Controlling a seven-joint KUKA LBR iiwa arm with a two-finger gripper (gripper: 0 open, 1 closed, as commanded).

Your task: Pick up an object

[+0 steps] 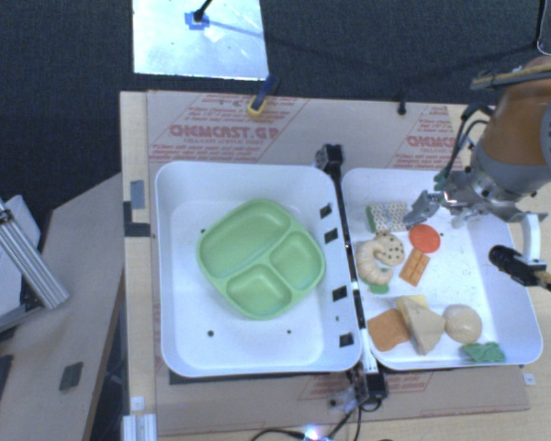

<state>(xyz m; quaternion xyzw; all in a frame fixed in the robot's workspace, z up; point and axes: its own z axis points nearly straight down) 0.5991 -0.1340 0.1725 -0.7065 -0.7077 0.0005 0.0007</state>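
The right bin (510,288) holds several toy foods. A green and white block (387,215) lies near its back left, with a red disc (424,238) and an orange stick (414,266) beside a speckled cookie-like piece (379,255). At the front lie an orange slice (388,329), a tan wedge (422,323), a beige ball (462,322) and a green leafy piece (482,351). My gripper (430,204) hangs over the bin's back part, just above the red disc and right of the green and white block. Nothing shows in its grasp.
The left bin (179,246) holds a green divided plate (260,258). A black divider with clips (342,246) runs between the bins. The grey and orange arm (523,145) crosses the right bin's back right corner, and a black fitting (514,265) juts over its right rim.
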